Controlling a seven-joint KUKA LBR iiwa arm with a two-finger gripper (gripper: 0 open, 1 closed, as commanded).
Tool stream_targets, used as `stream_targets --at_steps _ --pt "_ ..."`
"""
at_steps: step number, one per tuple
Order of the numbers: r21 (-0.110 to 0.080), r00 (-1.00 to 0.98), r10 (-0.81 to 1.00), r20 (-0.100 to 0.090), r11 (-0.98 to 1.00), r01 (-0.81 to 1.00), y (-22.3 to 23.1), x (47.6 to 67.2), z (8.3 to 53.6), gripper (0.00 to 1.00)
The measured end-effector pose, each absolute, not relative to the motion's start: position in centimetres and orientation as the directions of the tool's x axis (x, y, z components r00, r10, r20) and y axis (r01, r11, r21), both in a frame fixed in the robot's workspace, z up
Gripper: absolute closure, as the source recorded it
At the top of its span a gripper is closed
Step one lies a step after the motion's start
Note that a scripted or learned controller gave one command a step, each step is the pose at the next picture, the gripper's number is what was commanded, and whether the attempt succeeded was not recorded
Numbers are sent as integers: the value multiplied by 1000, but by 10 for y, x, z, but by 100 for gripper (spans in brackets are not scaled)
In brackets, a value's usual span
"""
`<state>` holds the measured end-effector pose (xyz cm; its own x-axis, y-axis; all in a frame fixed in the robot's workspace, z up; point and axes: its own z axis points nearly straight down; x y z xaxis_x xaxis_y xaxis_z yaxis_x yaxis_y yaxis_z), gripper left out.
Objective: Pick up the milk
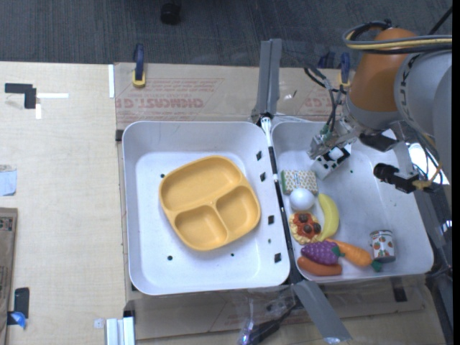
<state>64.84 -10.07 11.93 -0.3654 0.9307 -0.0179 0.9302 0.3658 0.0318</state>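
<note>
You have two white bins side by side: the left bin (144, 264) and the right bin (410, 264). One yellow divided plate (208, 202) lies in the left bin. The arm (424, 77) reaches over the right bin's far side. Its gripper (327, 152) sits at the one milk carton (331, 162), at the far middle of that bin; the fingers' state cannot be told. Nearer lie one banana (329, 215), one carrot (353, 253), one grape bunch (320, 251) and one small can (382, 246).
</note>
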Motion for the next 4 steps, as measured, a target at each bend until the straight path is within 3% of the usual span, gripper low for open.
stream_targets --at_steps 1,2,3,4 --pt "31 -365 931 -17 365 930 -101 648 119 0" --pt "1 -316 949 -2 316 949 -174 638 92 0" --pt "1 -496 868 -1 496 868 -205 612 92 0" --pt "4 -493 870 -4 493 870 -206 613 102 100"
